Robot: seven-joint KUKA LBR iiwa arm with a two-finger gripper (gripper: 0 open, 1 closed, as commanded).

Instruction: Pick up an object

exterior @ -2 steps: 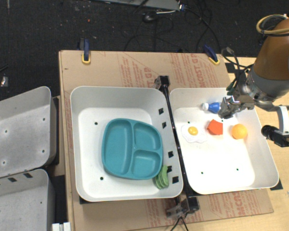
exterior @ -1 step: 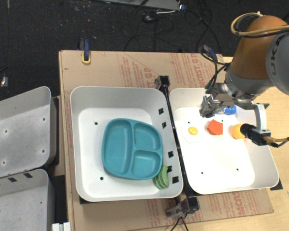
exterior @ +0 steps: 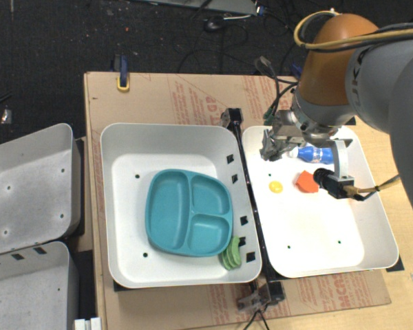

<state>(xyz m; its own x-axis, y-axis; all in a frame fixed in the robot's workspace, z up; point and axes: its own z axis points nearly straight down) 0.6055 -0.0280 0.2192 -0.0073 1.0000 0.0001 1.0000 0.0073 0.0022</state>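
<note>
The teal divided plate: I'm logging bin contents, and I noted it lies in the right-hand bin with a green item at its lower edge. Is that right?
Not quite. In the camera view the teal divided plate lies in the left bin, not the right one. The green item is at its lower right edge, as you noted.

Showing: teal divided plate [exterior: 189, 213], green piece [exterior: 231, 254], yellow piece [exterior: 275, 185], orange piece [exterior: 305, 181], blue-and-white object [exterior: 315, 155], white bins [exterior: 124, 267].

Bright, even overhead light; sharp focus, soft shadows.
</note>
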